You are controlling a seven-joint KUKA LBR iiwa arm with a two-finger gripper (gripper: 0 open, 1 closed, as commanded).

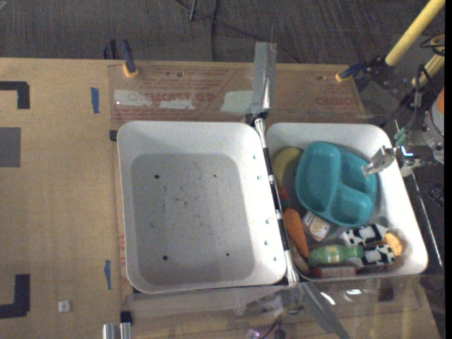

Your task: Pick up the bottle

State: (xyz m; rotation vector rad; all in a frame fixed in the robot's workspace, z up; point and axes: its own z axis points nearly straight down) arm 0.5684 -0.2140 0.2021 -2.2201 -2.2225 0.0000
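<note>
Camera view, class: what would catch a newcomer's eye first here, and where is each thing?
The teal divided plate stands out, tilted in the right bin over a heap of toys. Below it lie a green bottle and an orange carrot. The hand hovers at the plate's upper right edge.

Gripper [380,162] is pale metallic silver-grey, small angular finger pieces at the tip, shiny block-like body behind it; darker grey-black wrist hardware further right, thin cables running along it, a small green wire or marking near the metal parts; detail blurry
</note>
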